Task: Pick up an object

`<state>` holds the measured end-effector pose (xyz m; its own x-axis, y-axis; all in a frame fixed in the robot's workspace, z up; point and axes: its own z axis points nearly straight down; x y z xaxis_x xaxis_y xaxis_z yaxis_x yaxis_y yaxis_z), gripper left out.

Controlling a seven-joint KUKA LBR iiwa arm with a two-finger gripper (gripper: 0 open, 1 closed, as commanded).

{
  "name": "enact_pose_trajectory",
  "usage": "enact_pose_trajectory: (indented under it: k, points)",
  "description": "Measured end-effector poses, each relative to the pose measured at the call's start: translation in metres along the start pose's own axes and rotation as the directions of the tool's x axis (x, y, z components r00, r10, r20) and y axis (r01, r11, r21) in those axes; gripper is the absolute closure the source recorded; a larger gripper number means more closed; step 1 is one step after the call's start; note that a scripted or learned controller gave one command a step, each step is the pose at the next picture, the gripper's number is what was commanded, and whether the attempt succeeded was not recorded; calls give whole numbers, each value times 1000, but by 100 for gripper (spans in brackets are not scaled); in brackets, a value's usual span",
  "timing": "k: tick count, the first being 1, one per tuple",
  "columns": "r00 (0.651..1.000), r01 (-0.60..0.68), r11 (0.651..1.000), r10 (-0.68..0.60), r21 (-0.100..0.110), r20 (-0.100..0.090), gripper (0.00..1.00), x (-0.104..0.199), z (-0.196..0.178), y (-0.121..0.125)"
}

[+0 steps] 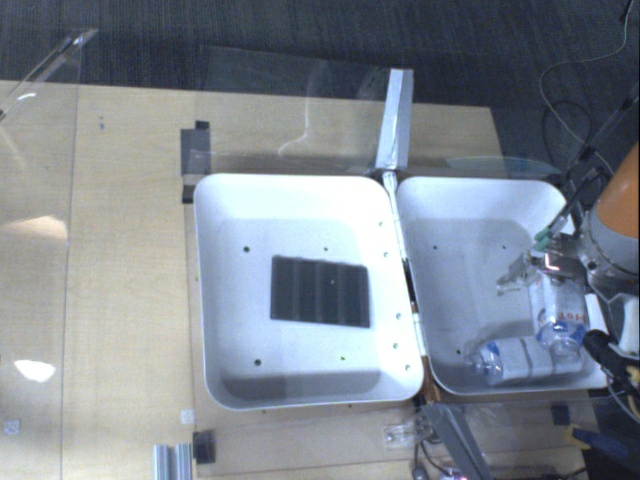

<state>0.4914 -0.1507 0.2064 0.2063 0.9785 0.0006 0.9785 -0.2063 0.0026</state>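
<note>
While the gripper (527, 268) hovers at the frame's right, its state unclear, it should centre over the clear bottle (520, 356); descend squarely.

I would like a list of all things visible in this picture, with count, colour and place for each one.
Bins: 2, white, side by side on the bench; left bin, right bin.
Ridged mat: 1, dark grey, flat in the middle of the left bin.
Plastic bottles: 2, clear with blue marks, in the near right corner of the right bin; one lies on its side, the other is beside it under the gripper.
Bench: 1, light wood, under both bins.
Cables: several, dark, at the right.
Arm: 1, grey with orange band, at the right edge.
Gripper: 1, metal, over the right bin.
</note>
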Motion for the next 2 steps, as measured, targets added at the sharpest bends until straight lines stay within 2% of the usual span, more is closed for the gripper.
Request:
enact_pose_trajectory:
  k: [1,2]
  points:
    - [1000,23,1000,-23,-16,1,0,-34,106,8]
    - [976,-216,976,216,-8,-1,0,-29,106,14]
